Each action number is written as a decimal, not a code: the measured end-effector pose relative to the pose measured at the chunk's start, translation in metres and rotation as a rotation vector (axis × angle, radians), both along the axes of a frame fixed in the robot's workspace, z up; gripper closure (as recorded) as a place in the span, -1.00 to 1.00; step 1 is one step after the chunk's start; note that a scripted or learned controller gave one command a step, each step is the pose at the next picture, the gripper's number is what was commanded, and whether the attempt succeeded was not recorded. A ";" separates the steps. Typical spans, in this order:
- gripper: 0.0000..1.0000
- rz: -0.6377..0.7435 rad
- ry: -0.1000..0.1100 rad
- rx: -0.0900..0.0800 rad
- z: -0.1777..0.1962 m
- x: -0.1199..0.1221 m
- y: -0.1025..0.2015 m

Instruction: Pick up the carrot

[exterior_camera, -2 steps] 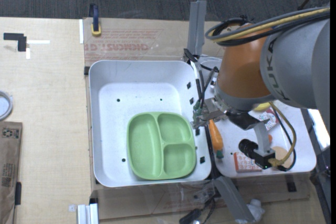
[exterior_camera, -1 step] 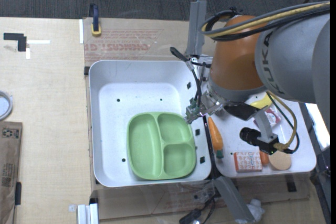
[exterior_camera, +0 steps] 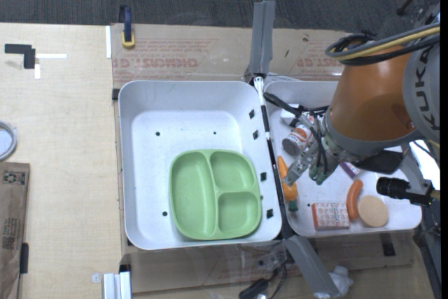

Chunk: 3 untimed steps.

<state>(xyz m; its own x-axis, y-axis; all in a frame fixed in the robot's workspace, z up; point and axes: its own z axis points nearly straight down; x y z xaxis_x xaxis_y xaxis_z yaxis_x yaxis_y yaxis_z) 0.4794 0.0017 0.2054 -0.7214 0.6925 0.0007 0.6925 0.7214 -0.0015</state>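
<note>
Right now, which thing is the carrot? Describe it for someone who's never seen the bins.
Go to the right bin, the one under the orange-banded arm. The carrot lies along that bin's left wall, just left of the tool. It is slim and orange with a green end, unlike the red-orange sausage and the round tan piece further right.

A robot lab: taped bench (exterior_camera: 63, 143) bearing two white bins (exterior_camera: 140, 150)

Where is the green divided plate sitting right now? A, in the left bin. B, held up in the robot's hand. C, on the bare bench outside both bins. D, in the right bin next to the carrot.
A: the green divided plate lies flat on the floor of the left bin, toward its front, while the carrot lies in the right bin.
</note>
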 end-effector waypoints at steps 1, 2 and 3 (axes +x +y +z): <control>1.00 0.572 -0.005 0.001 0.035 0.000 0.045; 1.00 0.865 -0.003 0.001 0.026 0.000 0.013; 1.00 1.139 -0.004 0.002 -0.003 0.059 0.032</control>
